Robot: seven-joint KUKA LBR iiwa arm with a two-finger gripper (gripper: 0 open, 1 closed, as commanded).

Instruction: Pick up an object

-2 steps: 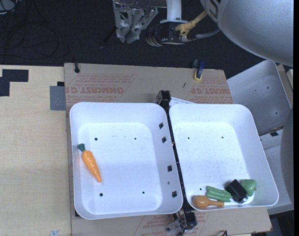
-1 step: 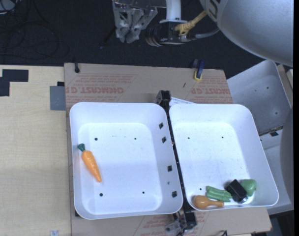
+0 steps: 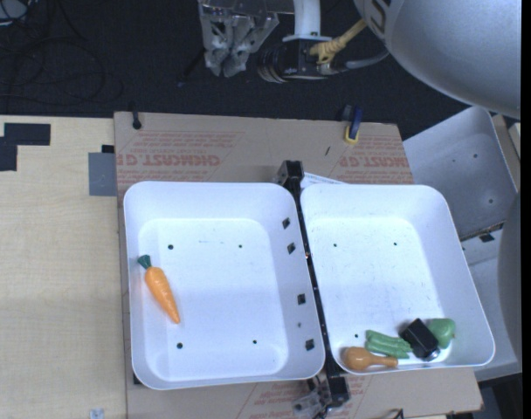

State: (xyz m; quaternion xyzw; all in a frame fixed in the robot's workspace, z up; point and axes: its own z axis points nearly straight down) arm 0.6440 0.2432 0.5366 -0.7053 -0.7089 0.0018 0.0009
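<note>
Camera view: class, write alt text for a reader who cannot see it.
Two shallow white plastic bins sit side by side: the left bin holds an orange toy carrot, the right bin a small cluster of toys in its near corner. The grey gripper hangs above, beyond the bins.

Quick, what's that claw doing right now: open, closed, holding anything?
Claw: up above the back of the bench, away from both bins, nothing between its fingers; open or closed cannot be told.
</note>
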